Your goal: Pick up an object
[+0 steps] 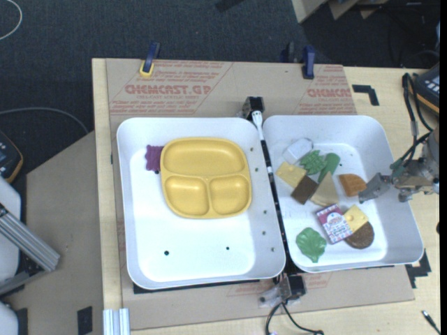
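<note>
The right bin (398, 237) holds several toy food pieces. Among them are a white piece (299, 147), a green piece (318, 162), a yellow block (288, 173), a brown block (304, 188), an orange piece (352, 183), a red-and-white packet (333, 223), a yellow wedge (355, 218) on a brown disc (361, 240), and a green leaf (310, 244). My gripper (383, 186) reaches in from the right over this bin's right side. It is just right of the orange piece, and nothing shows in its grasp.
The left bin (195, 257) holds a yellow divided tray (206, 176) with a purple item (153, 158) at its left edge. Blue clamps (308, 61) and a yellow clamp (147, 66) sit on the cardboard bench top. Cables hang at the far right.
</note>
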{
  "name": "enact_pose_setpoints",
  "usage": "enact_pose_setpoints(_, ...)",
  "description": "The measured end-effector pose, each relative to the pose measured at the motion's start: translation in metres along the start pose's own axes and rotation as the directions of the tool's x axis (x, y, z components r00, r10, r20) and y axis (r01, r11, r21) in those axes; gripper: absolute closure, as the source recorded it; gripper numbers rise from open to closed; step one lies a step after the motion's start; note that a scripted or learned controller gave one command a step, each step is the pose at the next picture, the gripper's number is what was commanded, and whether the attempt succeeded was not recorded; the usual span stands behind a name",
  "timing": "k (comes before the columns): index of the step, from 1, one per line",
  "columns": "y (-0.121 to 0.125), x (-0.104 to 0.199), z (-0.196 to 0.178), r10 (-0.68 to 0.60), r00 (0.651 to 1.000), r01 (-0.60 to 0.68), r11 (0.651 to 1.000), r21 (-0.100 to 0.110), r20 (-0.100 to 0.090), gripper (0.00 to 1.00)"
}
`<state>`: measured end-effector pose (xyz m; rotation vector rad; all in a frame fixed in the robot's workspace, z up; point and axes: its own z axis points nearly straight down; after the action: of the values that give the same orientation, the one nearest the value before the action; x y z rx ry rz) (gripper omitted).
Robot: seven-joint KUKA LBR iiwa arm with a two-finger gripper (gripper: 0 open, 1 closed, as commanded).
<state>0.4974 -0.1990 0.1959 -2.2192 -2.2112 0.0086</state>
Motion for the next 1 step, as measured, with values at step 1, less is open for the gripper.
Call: enact_pose_setpoints(1,0.0019,0.0009,-0.0056,-0.003,1.0,0.003,1.0,-0.01,0.003,0.0)
